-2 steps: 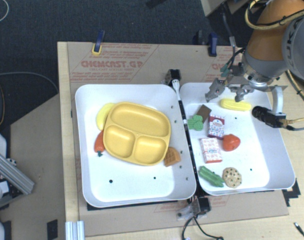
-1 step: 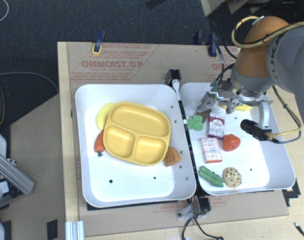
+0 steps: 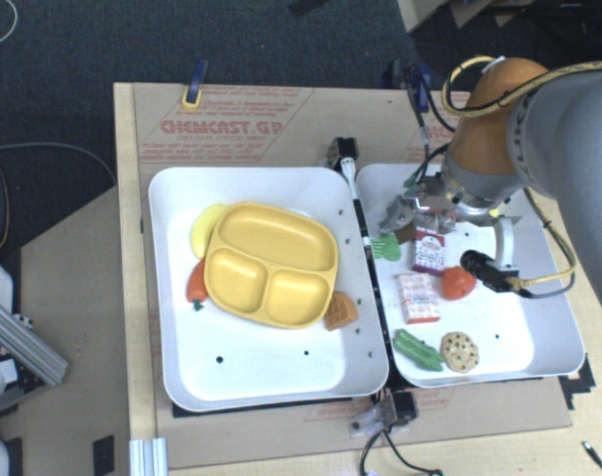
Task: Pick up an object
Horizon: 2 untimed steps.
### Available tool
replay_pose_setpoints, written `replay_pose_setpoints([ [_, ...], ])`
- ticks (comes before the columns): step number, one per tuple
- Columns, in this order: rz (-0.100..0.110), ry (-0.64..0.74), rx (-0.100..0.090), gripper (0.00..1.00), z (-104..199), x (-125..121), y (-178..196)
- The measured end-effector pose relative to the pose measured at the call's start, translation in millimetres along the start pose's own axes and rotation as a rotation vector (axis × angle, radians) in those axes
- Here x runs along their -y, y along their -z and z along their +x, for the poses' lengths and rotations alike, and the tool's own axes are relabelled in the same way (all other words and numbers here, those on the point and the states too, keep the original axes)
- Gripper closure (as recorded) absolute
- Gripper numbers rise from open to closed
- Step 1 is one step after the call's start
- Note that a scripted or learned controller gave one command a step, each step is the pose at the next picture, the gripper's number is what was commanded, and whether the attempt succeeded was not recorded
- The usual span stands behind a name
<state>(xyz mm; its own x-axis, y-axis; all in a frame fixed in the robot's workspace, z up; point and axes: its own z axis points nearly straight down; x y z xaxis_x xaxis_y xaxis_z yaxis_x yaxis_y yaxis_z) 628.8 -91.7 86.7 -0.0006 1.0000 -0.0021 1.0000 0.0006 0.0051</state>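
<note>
Grey arm [image 3: 568, 117] reaching over right bin [image 3: 539, 350], yellow tray [image 3: 271, 263] in left bin [image 3: 261, 375], gripper [image 3: 434, 214] low above red-white carton [image 3: 429, 253], pink box [image 3: 418, 297], tomato [image 3: 458, 283], cookie [image 3: 460, 350], green pod [image 3: 417, 349] nearby.

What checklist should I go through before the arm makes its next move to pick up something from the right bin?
1. Gripper is above the right bin: ok.
2. Object already between the fingers: cannot tell, the wrist hides them.
3. Nearest targets, red-and-white box and green piece, lie close under the gripper: ok.
4. Space around the red-and-white box: not ok, pink packet and red tomato crowd it.
5. Green piece clear of the bin wall: not ok, it lies against it.
</note>
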Motion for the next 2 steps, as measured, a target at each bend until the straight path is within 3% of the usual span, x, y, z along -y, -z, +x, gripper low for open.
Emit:
replay_pose_setpoints([
  [1, -0.012, -0.001, 0.003, 1.00, -1.4, -3.1, 15.7],
  [2, -0.001, 0.001, -0.001, 1.00, -0.3, -8.5, 59.9],
])
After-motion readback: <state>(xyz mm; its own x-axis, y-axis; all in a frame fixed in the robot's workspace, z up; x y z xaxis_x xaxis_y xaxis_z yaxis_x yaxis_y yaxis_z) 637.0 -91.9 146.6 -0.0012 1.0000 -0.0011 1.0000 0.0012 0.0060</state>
